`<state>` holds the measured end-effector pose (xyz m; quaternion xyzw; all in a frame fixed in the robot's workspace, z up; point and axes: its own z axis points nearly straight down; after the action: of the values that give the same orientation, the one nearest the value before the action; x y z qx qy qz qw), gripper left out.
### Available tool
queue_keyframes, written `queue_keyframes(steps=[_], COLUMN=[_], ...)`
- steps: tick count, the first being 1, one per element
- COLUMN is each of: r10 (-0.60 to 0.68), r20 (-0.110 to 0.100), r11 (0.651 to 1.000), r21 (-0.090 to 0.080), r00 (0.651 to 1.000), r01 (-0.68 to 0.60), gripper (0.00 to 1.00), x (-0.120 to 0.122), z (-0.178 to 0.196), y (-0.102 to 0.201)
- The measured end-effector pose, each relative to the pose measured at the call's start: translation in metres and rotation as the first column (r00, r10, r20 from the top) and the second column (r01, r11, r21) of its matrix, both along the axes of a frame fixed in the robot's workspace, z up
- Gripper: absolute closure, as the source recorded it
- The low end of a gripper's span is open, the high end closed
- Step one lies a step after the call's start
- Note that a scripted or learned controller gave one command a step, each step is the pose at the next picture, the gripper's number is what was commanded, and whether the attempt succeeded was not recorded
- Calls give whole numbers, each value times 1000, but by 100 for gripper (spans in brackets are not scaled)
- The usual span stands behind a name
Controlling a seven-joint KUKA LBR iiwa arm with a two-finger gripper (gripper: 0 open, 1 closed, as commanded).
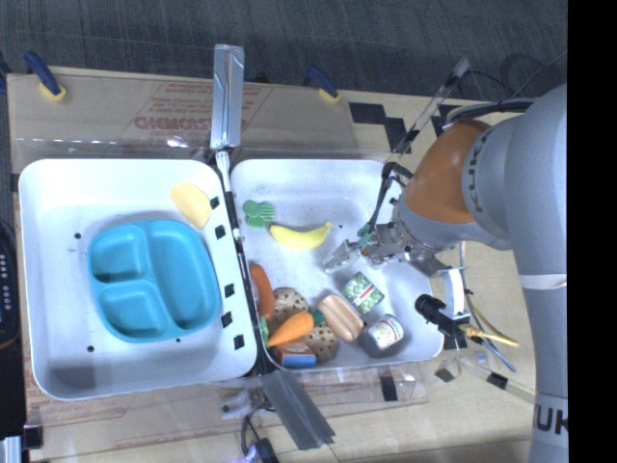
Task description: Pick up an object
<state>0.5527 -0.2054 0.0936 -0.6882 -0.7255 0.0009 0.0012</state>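
Two shallow white bins lie side by side on the bench. The left bin [39,287] holds a blue divided tray [152,280] at its centre and a pale yellow piece [191,204] just above the tray's upper right corner. The right bin [318,177] holds the toy foods: a banana [301,234] in its upper middle, a green item [257,212] just left of the banana, a small green-labelled packet [362,291] near the centre, and a hot dog [340,317] and a can [384,334] toward the lower edge. A carrot [290,330] lies over a round cookie-like piece [287,304] at lower left. The arm [540,191] enters from the right of the frame; its gripper [349,252] is low over the right bin, between banana and packet. How far the gripper is parted cannot be told, and no object is seen held.
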Motion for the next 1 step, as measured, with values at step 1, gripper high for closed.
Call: queue_keyframes(steps=[1], r10=[49], r20=[4], r11=[999], r21=[1], r00=[999], r01=[-49], gripper=[0], x=[106], z=[-1], y=[31])
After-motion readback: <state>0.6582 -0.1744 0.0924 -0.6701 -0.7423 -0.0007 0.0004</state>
